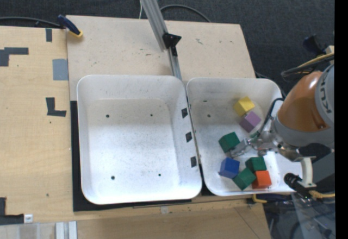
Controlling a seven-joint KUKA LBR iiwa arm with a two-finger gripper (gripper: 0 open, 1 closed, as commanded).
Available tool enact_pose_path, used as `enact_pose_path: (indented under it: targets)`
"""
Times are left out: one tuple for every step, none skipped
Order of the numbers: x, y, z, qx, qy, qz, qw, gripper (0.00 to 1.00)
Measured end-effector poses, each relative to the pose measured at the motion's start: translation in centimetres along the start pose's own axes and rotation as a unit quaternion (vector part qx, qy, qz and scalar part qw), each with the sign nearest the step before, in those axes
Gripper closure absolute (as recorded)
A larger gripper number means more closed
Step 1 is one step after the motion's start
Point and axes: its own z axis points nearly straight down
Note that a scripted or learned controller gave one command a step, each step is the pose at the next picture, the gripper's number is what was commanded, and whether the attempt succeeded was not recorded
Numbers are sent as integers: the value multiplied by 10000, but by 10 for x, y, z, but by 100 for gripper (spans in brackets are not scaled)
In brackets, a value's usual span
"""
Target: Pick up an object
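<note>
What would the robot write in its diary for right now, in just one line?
stage: reaching | pincer: low in right bin, beside green cube | held: nothing seen | nearby: blue cube, purple cube

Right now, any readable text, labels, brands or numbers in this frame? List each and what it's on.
None readable.
Blocks in the right bin: plain faces, no print.
Left bin: dark specks and dots, no characters.
Bench: grey and dark tape pieces, no lettering.
Arm: grey shell and orange band, no legible marking.
</note>
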Motion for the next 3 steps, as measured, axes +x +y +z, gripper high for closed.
enact_pose_path:
  targets:
    - [1, 0, -12, -1, 9, -5, 10000, 100]
    - [-1, 9, -58, -36, -7, -4, 10000, 100]
    - [2, 15, -102, -40, -7, -7, 10000, 100]
